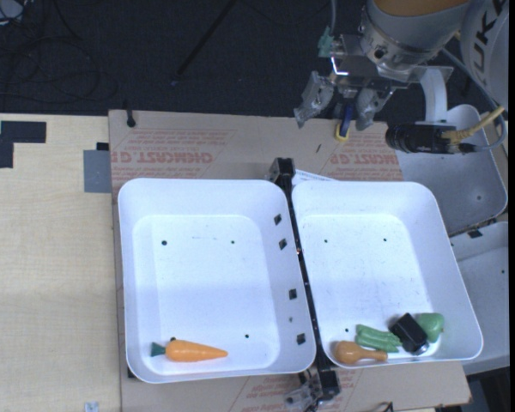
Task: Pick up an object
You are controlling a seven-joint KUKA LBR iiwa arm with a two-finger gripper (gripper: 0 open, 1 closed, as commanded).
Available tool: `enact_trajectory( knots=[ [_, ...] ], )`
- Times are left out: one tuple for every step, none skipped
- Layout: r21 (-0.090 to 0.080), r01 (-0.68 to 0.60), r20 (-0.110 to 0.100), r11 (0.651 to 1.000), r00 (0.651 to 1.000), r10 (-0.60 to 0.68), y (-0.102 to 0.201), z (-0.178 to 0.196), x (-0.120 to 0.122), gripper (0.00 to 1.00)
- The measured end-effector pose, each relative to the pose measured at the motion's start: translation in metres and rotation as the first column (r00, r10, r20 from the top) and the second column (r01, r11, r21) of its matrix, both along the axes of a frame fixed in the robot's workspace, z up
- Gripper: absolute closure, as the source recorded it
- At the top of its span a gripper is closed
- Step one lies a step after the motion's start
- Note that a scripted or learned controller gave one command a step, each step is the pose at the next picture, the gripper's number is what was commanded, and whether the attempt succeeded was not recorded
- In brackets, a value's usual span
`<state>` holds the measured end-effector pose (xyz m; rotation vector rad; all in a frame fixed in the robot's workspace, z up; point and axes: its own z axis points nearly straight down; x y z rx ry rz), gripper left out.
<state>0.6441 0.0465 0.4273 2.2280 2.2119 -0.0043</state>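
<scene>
1. Carrot (196,350): an orange toy carrot with a green stub is seen lying flat in the left bin (146,209), close to the near wall and toward the left corner; the rest of that bin's floor is bare.
2. Between the two bins a dark divider strip (293,273) is seen, with the inner walls meeting along it.
3. In the right bin (442,221) a cluster is gathered in the near right corner: a tan pear-like piece (358,353), a green pod (378,338), a black block (409,332) and a green piece (431,323) behind it, all touching or just beside one another and close to the wall.
4. The pincer (343,108) is held high beyond the far rim of the right bin, over the cardboard on the worktop; its fingers are seen spread, with nothing between them.
5. The step in hand is judged to be the approach: no object has been chosen or lifted yet.
6. For the next move, travel toward the near side and a descent would be needed. The carrot is judged the easier target, since open floor is left around it, though the near wall is close. The cluster is hemmed in by the corner walls.
</scene>
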Motion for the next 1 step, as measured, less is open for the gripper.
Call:
enact_trajectory(
  knots=[
    [0.003, -0.011, 0.01, 1.0, 1.0, 0.011, -0.0033, 0.118, -0.0003, 0.0]
  ],
)
